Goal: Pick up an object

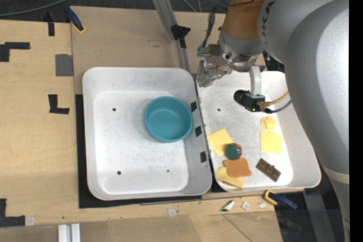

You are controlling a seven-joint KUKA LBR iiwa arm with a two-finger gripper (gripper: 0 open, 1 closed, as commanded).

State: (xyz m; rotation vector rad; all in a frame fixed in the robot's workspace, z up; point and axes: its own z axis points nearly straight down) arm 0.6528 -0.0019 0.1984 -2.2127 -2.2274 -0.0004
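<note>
Hand above right bin's far corner

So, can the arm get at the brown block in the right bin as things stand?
Probably yes. The brown block lies apart from the other pieces near the right bin's front corner, nothing covers it, and the gripper hangs over the same bin's far end.
</note>
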